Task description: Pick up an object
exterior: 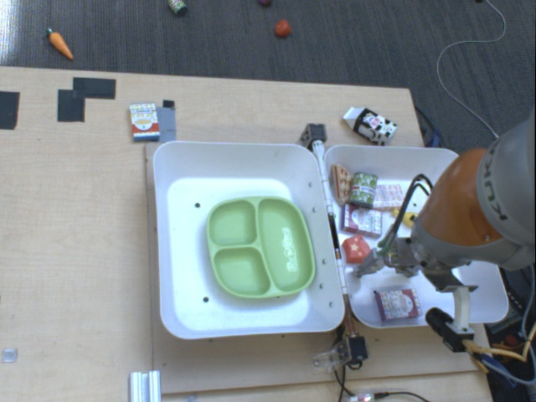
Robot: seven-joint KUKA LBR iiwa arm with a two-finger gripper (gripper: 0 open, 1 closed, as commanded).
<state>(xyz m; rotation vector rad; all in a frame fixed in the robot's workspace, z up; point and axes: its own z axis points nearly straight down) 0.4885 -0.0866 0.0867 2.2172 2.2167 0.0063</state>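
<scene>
The arm [473, 208] reaches over the right bin [494, 304], its gripper [377, 258] low among the packets; whether the fingers are apart or together cannot be told. A red round object [355, 247] lies just beside the gripper, at about ten o'clock from it. A green divided plate [260, 247] sits in the left bin [180, 224].

We cannot see the gripper [374, 262] fingers clearly; arm [469, 216] covers the right bin [494, 304] behind them, and runs off frame.

right bin [494, 304] crowded, green tray [260, 247] fills left
</scene>
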